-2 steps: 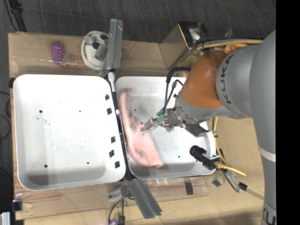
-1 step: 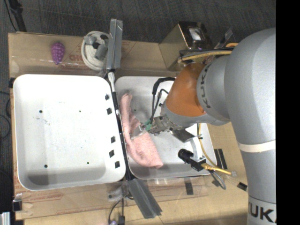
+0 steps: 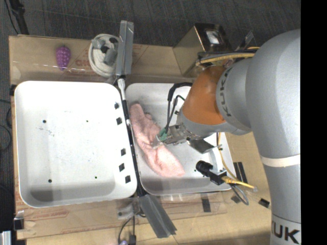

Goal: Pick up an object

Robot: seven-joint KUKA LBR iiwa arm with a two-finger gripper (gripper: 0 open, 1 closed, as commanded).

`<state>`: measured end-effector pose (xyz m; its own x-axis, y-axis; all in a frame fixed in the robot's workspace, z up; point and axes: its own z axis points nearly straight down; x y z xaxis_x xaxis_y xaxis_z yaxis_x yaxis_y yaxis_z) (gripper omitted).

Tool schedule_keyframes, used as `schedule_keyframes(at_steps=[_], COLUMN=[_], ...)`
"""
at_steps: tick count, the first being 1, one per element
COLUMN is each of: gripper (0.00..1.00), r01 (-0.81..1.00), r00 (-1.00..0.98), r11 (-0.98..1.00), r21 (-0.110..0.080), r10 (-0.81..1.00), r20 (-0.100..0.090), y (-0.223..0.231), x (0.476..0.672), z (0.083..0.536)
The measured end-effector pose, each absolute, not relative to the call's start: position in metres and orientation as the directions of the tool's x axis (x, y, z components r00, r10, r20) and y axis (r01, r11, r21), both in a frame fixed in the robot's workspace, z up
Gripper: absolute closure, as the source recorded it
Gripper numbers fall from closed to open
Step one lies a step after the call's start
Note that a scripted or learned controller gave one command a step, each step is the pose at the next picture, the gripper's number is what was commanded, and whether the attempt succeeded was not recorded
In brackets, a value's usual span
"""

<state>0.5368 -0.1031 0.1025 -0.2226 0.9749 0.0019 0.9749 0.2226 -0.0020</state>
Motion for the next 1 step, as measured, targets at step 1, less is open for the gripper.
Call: schedule_keyframes(at_steps=[1], gripper=[1.00], r01=[0.957], r00=[-0.289], r11=[0.289], r21=[-0.002], r10=[0.957], r20=[0.001], y=[-0.0873], x=[0.5201], z=[0.1916])
